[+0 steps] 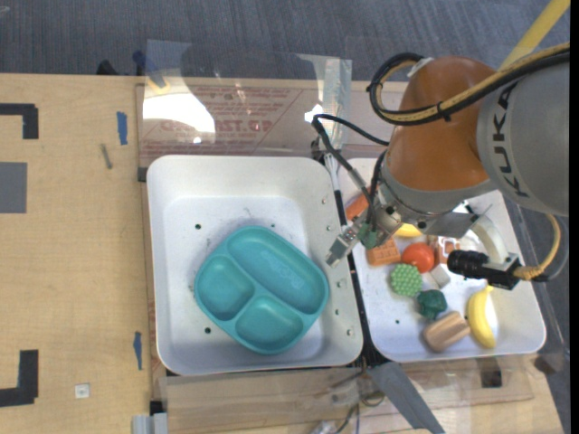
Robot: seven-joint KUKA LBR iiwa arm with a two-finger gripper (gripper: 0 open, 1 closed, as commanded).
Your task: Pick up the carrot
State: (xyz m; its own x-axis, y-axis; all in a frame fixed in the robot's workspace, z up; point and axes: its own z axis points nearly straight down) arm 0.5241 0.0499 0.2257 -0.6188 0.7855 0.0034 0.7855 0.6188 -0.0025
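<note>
- Camera view: 2 white bins side by side. The left bin [181,188] holds a teal divided plate [261,287] with 3 compartments, nothing in them.
- The right bin [529,328] holds the toy food: a red tomato [418,257], a bumpy green piece [406,281], a dark green piece [432,304], a tan cylinder [445,332], a yellow banana [482,317], an orange waffle-textured block [384,253].
- The arm's orange band and grey wrist cover the upper part of the right bin. The gripper [355,239] sits low over the wall shared by the 2 bins, near the right bin's upper-left corner.
- Carrot [356,205]: my best read is the small orange sliver just above the gripper, next to that shared wall, mostly hidden under the wrist. It's too covered to call its lie or full outline.
- Jaws: can't tell. The tip is small and cluttered with cable and green bits, and I see no clear gap and no clear pinch.
- Step, as I judge it: approach or grasp attempt at the carrot. No lift is evident, and nothing orange is visibly between the tips.
- Next move calls for lining up on the carrot, not the orange block just beside it, and staying off the bin wall. The tight corner makes a miss or a graze on the rim likely.
</note>
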